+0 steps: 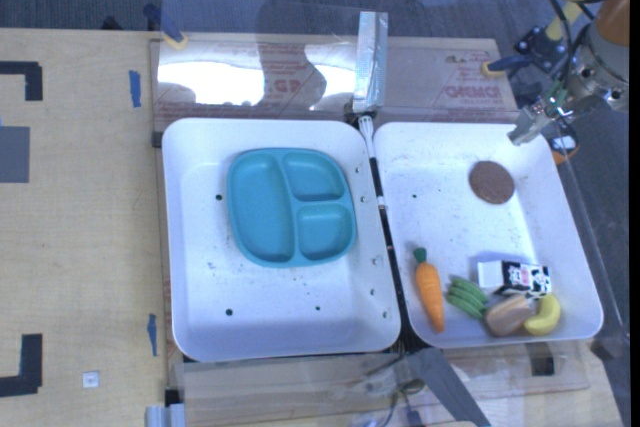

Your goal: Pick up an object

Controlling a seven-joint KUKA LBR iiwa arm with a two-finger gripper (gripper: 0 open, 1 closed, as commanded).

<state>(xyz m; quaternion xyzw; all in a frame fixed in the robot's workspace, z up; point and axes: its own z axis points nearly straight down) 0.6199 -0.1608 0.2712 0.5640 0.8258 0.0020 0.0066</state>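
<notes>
The gripper [540,120] hangs at the far right corner of the right bin [440,150], just over its rim, and whether the fingers are open or closed I cannot tell, as it's too small and cluttered up there. Nothing is visibly in its hold.

Where's the pick? All the candidates sit in that right bin. The brown disc [492,182] lies alone, nearest the gripper. The rest crowd the near right corner: the carrot [430,288], the green pods [466,296], the small black-and-white box [514,275], the brown roll [508,314] and the banana [545,315].

The risks, as I read them: the disc looks flat, so the fingers could skid over it and close on air. That corner cluster is tight, with roll, banana and box touching or nearly so, and a descent there could nudge neighbours or jam a finger against the bin wall.

The count: two white bins, one teal divided plate [290,205] in the left bin [190,245], one disc, one carrot, one bunch of pods, one box, one roll, one banana. Six pickable things, all on the right side of the worktop [70,215].
</notes>
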